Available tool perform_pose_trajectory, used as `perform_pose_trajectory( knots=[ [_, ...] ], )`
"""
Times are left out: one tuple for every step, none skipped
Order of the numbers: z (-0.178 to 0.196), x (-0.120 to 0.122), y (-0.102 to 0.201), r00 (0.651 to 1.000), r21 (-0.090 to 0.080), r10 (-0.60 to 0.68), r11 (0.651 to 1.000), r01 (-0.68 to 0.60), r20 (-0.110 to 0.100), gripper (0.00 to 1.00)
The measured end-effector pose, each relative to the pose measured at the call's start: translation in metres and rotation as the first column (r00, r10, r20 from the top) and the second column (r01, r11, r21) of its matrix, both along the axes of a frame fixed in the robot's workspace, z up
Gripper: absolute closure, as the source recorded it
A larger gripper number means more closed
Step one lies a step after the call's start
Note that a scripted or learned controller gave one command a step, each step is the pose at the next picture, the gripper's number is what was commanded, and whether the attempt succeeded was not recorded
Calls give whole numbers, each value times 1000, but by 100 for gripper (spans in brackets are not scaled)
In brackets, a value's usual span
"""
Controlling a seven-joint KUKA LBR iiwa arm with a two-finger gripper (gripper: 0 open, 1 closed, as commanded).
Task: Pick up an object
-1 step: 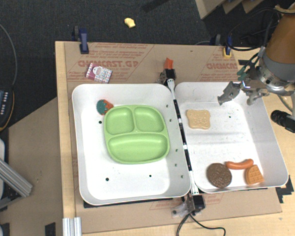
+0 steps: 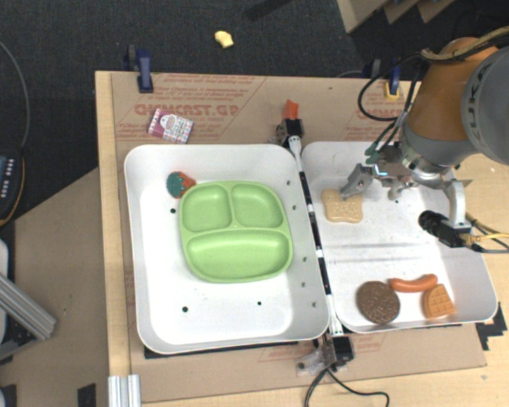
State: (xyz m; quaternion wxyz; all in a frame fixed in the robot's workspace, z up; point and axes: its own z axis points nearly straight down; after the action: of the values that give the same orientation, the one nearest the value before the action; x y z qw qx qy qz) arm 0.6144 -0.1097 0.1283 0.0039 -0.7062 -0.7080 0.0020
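Note:
In the right bin [image 2: 467,265], a pale slice of toast [image 2: 343,207] lies near the left wall. Along the bin's front lie a brown round patty [image 2: 378,302], a red-orange sausage [image 2: 414,283] and a small orange waffle [image 2: 439,301]. My gripper [image 2: 375,183] hangs over the back of the right bin, just up and right of the toast. Its fingers [image 2: 355,179] are spread open with nothing between them. The left fingertip is close to the toast's upper right corner.
The left bin [image 2: 153,253] holds a green divided plate [image 2: 234,231] and a small red and green item [image 2: 181,183] at the plate's back left. A pink card [image 2: 170,125] lies on the bench behind the bins. A clip [image 2: 290,131] sits between the bins at the back.

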Motion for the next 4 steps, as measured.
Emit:
perform_pose_trajectory(
  knots=[
    [-45, 1, 17, 1000, -2, -2, 1000, 2, 9, 0],
    [-42, 0, -3, 1000, -3, -4, 1000, 4, 14, 0],
    [-42, 2, -2, 1000, -3, -2, 1000, 2, 12, 0],
    [-41, -6, 2, 1000, -4, -4, 1000, 4, 13, 0]
  ],
)
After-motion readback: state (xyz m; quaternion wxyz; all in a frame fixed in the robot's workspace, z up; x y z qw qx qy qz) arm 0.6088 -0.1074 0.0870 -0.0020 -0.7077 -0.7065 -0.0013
